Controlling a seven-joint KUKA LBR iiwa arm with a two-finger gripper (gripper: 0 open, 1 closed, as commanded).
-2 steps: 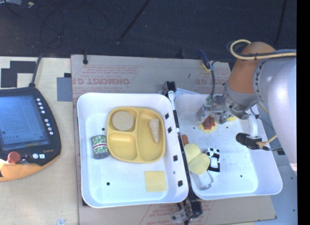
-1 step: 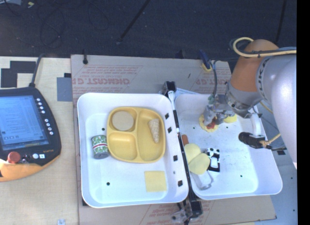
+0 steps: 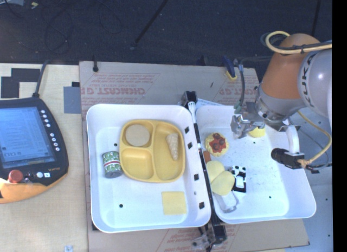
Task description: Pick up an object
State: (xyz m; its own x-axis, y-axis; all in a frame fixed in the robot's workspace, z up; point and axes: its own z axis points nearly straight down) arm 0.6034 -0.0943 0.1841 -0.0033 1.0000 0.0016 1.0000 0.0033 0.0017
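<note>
So the gripper (image 3: 242, 126) was down in the right bin (image 3: 293, 191), close to its far rim and a bit toward the inner side. Honestly couldn't tell whether it was spread or closed up from this angle. A small yellow piece (image 3: 258, 132) sat just beside it on the outer side, maybe touching, hard to say.

The clutter in that bin hugged the inner wall: a little red-topped tart (image 3: 217, 143) near the gripper, then two pale yellow lumps (image 3: 219, 178) touching each other, with a black-and-white thing (image 3: 239, 177) right against them. The whole outer half and near corner of the bin floor were bare, so lots of open room there.

The left bin (image 3: 108, 202) was more packed. A yellow divided tray (image 3: 142, 161) filled the middle, its edge near the shared rim. A small can (image 3: 111, 164) sat against the tray's outer side, and a flat yellow square (image 3: 174, 202) lay by the near edge.
</note>
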